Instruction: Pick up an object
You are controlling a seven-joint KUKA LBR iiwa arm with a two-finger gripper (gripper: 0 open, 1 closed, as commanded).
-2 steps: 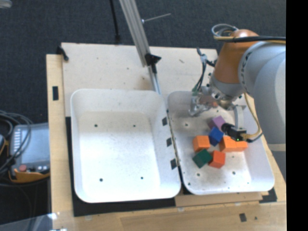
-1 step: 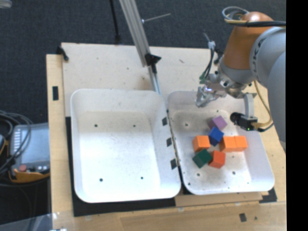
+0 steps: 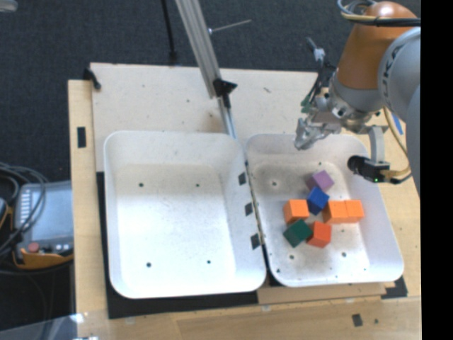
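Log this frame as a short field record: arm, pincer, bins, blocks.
arm: grey with orange band, reaching in from the right
pincer: above the far rim of the right bin, apart from the blocks
right bin: holds a cluster of blocks
blocks: purple block, blue block, green block, orange blocks around them
left bin: white, beside the right bin
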